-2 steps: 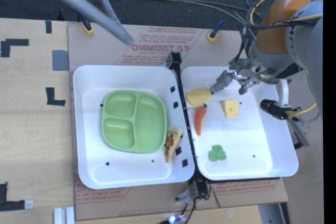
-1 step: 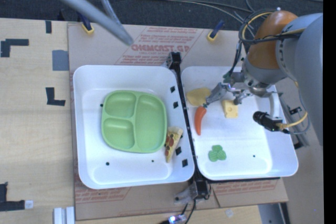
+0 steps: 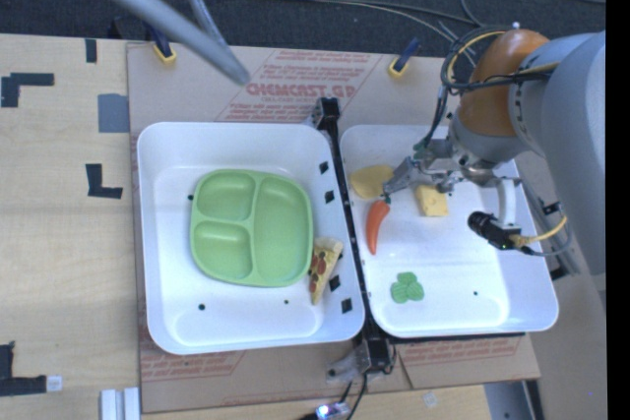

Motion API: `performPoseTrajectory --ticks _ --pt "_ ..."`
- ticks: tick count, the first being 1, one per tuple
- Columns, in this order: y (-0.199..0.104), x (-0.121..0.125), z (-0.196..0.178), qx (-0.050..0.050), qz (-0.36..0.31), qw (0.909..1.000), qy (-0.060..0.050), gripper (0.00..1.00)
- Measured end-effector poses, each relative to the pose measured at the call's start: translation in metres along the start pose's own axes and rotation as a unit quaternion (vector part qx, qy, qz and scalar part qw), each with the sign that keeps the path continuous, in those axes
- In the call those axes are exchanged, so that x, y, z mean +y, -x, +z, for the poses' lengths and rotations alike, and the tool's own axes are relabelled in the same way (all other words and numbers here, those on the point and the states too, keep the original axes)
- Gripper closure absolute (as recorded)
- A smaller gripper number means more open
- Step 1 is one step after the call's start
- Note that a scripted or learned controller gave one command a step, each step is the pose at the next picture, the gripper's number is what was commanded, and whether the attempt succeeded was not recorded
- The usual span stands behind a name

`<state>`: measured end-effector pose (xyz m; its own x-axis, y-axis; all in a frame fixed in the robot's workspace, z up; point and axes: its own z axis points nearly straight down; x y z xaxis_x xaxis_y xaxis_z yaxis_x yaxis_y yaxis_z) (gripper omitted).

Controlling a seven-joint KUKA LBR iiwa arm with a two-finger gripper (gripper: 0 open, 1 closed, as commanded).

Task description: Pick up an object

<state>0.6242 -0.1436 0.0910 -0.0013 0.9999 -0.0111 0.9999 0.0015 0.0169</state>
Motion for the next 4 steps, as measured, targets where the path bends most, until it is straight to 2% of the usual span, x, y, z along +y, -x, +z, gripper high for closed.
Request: performPoseTrajectory --ticks 1,2,4 --pt "-0.001 0.003 -0.014 0.0 -0.001 1.0 0.003 1.0" --pt "0.007 0.007 -0.061 0.005 0.0 1.0 -0.007 1.0" --pt "0.002 0.029 -0.159 0.005 -0.001 1.0 -0.006 1.0"
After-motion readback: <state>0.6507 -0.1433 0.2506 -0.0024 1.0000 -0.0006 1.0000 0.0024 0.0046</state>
